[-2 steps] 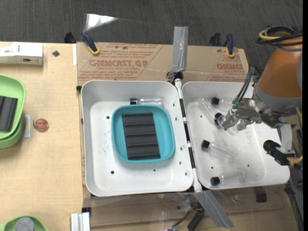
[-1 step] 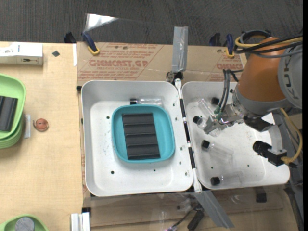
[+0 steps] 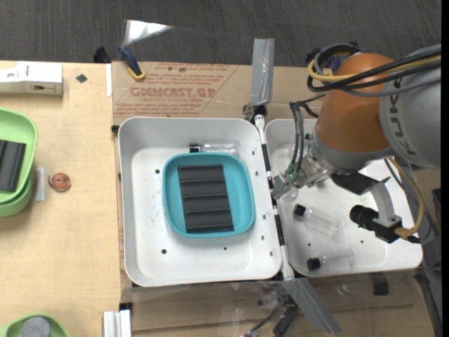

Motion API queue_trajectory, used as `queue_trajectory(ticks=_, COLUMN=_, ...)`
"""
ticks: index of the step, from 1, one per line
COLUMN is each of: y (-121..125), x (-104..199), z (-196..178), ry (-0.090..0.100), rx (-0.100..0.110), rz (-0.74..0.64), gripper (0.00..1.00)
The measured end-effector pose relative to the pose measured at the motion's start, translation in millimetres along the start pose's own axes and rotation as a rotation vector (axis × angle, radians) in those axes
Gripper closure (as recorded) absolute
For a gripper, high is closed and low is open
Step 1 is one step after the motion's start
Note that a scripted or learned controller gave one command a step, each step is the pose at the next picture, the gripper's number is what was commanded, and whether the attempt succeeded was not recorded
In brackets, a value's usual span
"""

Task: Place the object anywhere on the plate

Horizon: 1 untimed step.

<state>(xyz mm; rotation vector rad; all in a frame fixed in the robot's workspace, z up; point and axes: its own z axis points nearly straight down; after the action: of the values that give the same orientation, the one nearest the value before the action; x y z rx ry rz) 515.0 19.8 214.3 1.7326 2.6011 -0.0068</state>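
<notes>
Lower frame: the desk (image 3: 63, 258) carries two white bins side by side. In the right bin (image 3: 393, 258), a clear vial with a black cap, the near vial (image 3: 330, 261), lies by the lower wall. A second one, the mid vial (image 3: 317, 220), lies above it toward the bin's centre.

Centre: the left bin (image 3: 130, 209) holds a teal plate (image 3: 172, 188), which bears a black ridged insert (image 3: 205, 199). The hand (image 3: 289, 179) hangs low in the right bin's left part, just beside the wall shared by the bins and up-left of the mid vial. Whether it is apart or together cannot be told, and no vial shows within it.

Upper centre: a third one, the far vial (image 3: 212, 147), lies on the left bin's floor just beyond the plate's upper rim, off the plate.

Upper right: the arm (image 3: 351, 104) overhangs the right bin. A cardboard sheet (image 3: 175, 90) lies beyond the left bin.
</notes>
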Motion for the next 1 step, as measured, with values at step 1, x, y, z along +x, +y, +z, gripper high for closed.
queue_trajectory(ticks=1, y=2.0, x=10.3, z=2.8, ry=0.014, rx=0.006, rz=-0.017, gripper=0.0)
